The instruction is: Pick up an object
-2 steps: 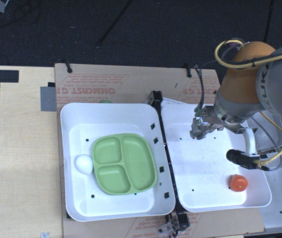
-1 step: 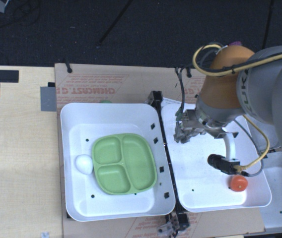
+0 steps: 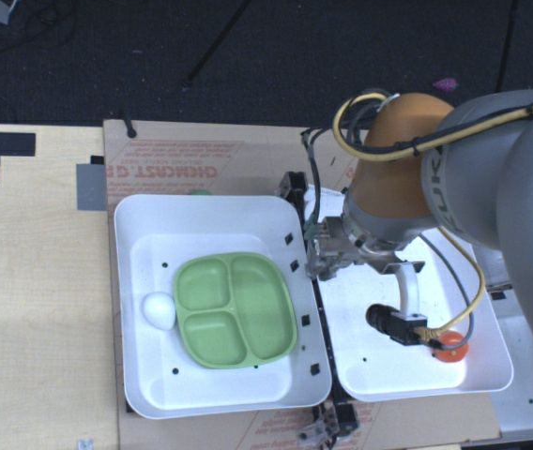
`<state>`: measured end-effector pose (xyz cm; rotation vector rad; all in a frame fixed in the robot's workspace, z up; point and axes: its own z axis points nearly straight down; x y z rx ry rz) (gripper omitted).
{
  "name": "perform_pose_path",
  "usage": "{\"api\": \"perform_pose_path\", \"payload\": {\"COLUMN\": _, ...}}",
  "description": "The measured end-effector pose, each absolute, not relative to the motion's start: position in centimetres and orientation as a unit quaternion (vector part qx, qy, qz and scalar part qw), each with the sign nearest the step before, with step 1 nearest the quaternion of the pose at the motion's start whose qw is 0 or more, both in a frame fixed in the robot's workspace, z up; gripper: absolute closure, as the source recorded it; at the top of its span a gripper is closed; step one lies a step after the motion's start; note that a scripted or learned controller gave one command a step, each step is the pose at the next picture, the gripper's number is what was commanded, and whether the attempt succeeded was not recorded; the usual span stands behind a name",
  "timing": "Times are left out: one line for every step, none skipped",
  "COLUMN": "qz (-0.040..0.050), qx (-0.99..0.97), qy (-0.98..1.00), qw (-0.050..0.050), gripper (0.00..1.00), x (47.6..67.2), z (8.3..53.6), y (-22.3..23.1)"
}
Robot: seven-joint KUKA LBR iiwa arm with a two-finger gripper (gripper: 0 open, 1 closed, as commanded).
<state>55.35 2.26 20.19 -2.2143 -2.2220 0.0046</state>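
While the small orange-red object [image 3: 450, 349] is lying near the lower right corner of the right bin [image 3: 379, 375], the hand [image 3: 327, 256] is hovering at that bin's left wall, well apart diagonally. Its state, released or clenched, cannot be told. The green plate [image 3: 234, 307] is occupying the left bin [image 3: 154, 223].

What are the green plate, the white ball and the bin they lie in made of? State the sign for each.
Green plate: likely moulded plastic with a matte finish, going by its even colour and soft rounded compartment ridges.
White ball: smooth, faintly glossy and egg-like. It could be plastic or foam; I cannot tell which.
Bin: probably thin white plastic, smooth, with rounded formed corners.
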Motion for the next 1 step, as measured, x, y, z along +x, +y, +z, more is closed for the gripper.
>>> {"api": "perform_pose_path", "payload": {"qz": 0.0005, "qx": -0.705, "qy": -0.709, "qw": 0.002, "gripper": 1.0, "x": 54.06, "z": 21.24, "y": 8.2}}
